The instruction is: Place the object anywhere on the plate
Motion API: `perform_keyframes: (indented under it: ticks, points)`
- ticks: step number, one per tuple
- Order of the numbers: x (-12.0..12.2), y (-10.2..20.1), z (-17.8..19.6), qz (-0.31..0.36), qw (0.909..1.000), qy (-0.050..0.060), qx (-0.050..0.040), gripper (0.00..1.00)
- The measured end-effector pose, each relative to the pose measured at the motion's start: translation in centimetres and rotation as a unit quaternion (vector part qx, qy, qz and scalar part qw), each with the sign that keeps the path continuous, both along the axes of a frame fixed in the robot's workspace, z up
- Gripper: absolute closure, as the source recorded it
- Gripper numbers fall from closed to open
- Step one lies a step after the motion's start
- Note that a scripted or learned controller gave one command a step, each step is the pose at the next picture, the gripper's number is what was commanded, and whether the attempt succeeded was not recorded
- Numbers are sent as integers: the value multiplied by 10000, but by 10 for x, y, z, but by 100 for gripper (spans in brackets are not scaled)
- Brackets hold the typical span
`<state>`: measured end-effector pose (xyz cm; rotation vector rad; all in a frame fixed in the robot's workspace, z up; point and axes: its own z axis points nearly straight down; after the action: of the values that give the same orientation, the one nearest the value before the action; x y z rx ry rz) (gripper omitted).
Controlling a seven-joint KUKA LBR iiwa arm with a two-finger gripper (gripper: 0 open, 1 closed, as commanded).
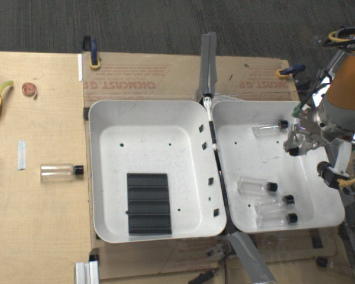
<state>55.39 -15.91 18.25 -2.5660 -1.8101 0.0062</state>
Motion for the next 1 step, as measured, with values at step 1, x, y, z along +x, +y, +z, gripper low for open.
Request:
perform_keyframes:
  ticks: [1]
  points:
    - [0, 0, 0, -2, 10000, -1, 0, 0]
